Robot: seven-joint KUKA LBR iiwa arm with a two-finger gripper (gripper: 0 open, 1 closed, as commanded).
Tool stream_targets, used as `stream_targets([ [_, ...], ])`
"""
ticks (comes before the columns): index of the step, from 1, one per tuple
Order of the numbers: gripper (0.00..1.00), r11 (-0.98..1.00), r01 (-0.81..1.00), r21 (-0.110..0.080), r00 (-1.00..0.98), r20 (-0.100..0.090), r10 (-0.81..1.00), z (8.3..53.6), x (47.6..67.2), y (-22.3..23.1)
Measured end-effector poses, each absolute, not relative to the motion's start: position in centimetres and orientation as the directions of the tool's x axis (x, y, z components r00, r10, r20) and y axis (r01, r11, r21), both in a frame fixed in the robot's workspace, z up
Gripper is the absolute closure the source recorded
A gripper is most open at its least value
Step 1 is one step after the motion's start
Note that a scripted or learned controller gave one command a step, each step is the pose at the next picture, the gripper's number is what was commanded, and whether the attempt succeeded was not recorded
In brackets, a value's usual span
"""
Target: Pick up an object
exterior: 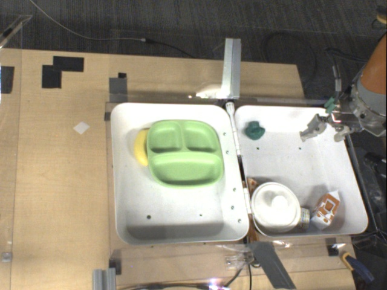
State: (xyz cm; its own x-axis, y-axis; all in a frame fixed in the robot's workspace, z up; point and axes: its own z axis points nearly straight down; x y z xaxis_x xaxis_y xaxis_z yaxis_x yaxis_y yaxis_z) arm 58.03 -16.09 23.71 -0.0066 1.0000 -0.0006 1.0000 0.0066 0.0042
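- Nothing sits beneath the pincer (326, 127) where it hovers, at the upper right of the right-hand shallow white bin (357, 180); a straight descent from here would, I judge, close on bare bin floor.
- Its two grey fingers look spread apart with nothing between them, so it is released and carrying nothing.
- The closest candidate is the small teal crumpled lump (254, 130), lying alone near the bin's upper left corner, well apart from the pincer. It is low and small, so fingers could skid over it or push it against the wall.
- The round white bowl (276, 205) in the lower left of that bin is wide and smooth; the fingers may not span it and could slip off its rim.
- A small clear bottle-like item (304, 216) lies just beside the bowl, possibly touching it, and an orange-and-white patterned packet (327, 206) is just right of that. Reaching into this cluster risks nudging neighbours rather than gripping one.
- The green plastic divided tray (183, 151) rests in the left-hand white bin (130, 222), partly covering a yellow object (140, 148) at its left edge; both are far from the pincer and awkward to grip.
- The grey arm with its orange band (373, 83) enters from the right edge, above the bin's right wall, wrist directed leftward and down over the counter (54, 180).
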Motion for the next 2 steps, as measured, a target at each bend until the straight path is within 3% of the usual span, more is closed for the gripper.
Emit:
stream_targets([
  [1, 0.00, 0.177, 0.984, 0.005, -0.177, -0.001, 0.984, 13.2, 67.0, -8.5],
  [2, 0.00, 0.313, 0.950, 0.006, -0.313, -0.002, 0.950, 21.9, 59.4, -7.3],
])
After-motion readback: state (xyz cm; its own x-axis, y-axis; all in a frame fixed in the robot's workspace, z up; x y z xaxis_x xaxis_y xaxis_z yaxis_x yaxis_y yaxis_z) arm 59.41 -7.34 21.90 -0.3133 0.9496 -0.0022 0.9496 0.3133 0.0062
